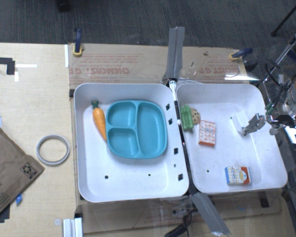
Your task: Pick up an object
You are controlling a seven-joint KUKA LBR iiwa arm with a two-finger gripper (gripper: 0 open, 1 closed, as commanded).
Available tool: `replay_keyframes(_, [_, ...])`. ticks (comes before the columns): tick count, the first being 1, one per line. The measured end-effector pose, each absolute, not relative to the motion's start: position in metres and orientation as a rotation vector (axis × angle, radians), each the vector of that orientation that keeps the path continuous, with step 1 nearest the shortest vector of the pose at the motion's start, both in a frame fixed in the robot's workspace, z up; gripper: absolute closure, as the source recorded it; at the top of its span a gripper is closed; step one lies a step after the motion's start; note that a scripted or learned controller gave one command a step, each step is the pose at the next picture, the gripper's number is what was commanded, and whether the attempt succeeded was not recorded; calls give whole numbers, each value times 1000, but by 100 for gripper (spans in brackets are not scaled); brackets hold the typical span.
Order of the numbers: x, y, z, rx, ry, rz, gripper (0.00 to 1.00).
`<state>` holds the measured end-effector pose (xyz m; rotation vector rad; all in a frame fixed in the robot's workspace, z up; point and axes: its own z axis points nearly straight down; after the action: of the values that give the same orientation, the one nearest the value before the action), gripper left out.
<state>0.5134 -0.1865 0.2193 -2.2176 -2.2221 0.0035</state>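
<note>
The right bin [266, 147] holds a green object [187, 118] with a small round cookie-like piece [195, 116] beside it near the left wall. A red-and-white packet [207, 133] lies just right of them, and a small carton [237, 175] lies near the front. My gripper [247, 128] reaches in over the bin's right side, above bare bin floor. It sits right of the packet and behind the carton, with nothing visibly held. In the left bin [89, 177] an orange carrot [99, 123] lies next to a blue divided plate [137, 129].
A ring of tape [53, 149] and a brown cardboard box [7, 174] lie on the bench left of the bins. Cardboard sheeting [118, 65] with blue clamps runs behind the bins. A grey divider post [175, 53] stands between the bins at the back.
</note>
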Motion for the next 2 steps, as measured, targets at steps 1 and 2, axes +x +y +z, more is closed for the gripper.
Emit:
replay_keyframes(1, [535,-103,158,-2211,-2229,4,0])
replay_keyframes(2, [546,-101,91,-2226,-2215,3,0])
